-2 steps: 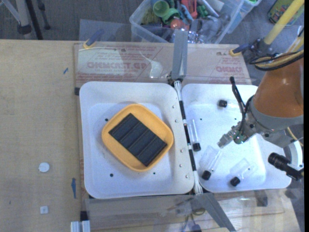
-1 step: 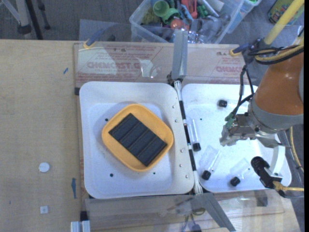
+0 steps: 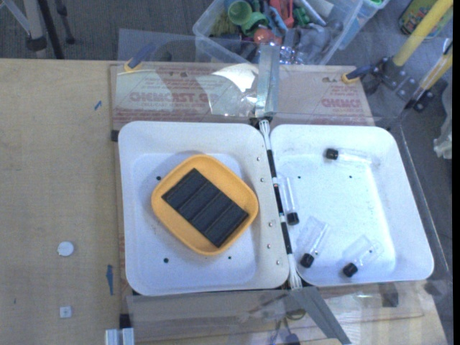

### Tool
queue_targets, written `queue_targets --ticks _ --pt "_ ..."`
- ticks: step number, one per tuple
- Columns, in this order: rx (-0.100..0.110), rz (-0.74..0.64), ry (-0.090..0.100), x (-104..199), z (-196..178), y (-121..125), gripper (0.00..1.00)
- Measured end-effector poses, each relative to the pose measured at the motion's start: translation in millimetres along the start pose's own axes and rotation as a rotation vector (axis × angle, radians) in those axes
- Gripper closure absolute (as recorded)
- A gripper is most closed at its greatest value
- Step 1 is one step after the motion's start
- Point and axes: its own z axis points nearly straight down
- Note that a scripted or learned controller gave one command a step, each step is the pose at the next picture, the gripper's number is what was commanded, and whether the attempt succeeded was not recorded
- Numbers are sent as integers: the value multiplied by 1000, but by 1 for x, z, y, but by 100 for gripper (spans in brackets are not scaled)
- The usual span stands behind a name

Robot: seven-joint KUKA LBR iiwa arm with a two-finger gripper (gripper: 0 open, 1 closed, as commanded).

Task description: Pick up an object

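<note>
A yellow square dish (image 3: 204, 204) with a black ribbed insert lies tilted in the left bin (image 3: 136, 192). In the right bin (image 3: 402, 192) lie several clear plastic vials with black caps: one near the back (image 3: 343, 154), one along the left wall (image 3: 287, 201), and two near the front (image 3: 312, 244) (image 3: 359, 256).
A clear plastic tub of colourful toys (image 3: 287, 13) stands behind the bins. Cardboard sheets (image 3: 180, 95) lie at the back of both bins. The wooden bench top (image 3: 50, 192) stretches to the left, with a small white disc (image 3: 65, 249) on it.
</note>
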Motion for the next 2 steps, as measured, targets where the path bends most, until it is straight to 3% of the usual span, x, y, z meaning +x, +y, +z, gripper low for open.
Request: queue_targets --ticks 1,2 --pt "5 378 1 -2 137 -12 100" --pt "2 867 -1 57 70 -30 100"
